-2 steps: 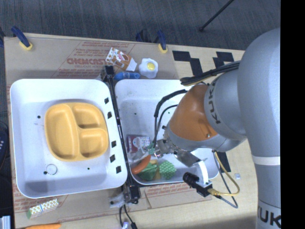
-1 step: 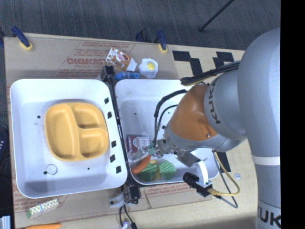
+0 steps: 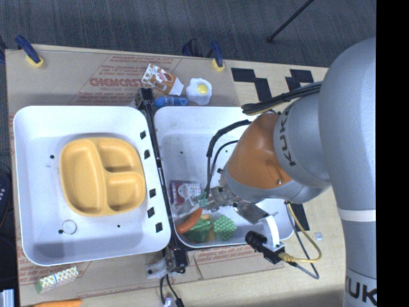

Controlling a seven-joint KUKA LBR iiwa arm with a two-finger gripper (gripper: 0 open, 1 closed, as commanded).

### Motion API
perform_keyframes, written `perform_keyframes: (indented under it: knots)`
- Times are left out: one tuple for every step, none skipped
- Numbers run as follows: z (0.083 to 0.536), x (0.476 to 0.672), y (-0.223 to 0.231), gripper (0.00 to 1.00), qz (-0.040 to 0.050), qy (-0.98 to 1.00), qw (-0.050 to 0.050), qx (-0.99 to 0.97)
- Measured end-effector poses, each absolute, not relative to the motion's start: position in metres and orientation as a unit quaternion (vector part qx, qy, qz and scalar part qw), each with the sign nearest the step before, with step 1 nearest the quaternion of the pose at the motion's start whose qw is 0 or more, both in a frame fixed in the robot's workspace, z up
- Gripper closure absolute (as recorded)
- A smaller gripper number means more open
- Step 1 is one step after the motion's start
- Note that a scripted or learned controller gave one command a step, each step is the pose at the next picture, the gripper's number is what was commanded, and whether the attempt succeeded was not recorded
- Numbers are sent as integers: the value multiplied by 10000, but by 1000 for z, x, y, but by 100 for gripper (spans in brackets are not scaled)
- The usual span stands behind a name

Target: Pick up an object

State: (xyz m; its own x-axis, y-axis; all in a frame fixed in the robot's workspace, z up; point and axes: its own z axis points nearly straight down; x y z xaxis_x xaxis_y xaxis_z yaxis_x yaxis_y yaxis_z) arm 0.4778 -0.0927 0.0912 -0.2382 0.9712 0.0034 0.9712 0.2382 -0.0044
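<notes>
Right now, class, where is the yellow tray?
The yellow tray lies in the left bin, near its middle, across the divider from the right bin where the arm reaches down.

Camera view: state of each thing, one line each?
Yellow divided tray: upright, lying flat in the left bin.
Right bin: holds a cluster of items at its near end.
Carrot: lying on its side in the right bin.
Green items: lying beside the carrot.
Red-and-white packet: lying flat in the right bin.
Arm: reaching down over the right bin.
Tool: low above the cluster; grip unreadable.
</notes>
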Motion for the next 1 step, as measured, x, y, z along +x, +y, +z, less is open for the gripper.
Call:
perform_keyframes:
  knots:
    - [91, 478, -93, 0, 7, -7868, 27, -6172]
